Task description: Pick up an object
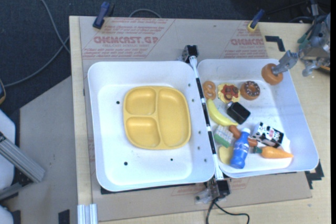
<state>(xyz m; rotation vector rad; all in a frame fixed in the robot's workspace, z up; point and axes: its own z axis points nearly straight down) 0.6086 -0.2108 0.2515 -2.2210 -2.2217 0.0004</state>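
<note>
Cardboard covers the bench (157, 39) under two white bins: the left (105, 113) holds a yellow plate (157, 116), the right (299, 113) a heap of toys. At its far corner the gripper (281, 67) pinches a small orange piece (271, 74), seemingly lifted clear of the heap.

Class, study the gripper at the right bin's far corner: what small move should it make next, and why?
Probably a short, slow lift. The gripper sits right at the round orange piece in the right bin's far corner, apart from the crowded toys. Whether it actually has that piece is unclear, so lifting slightly would show it.
</note>
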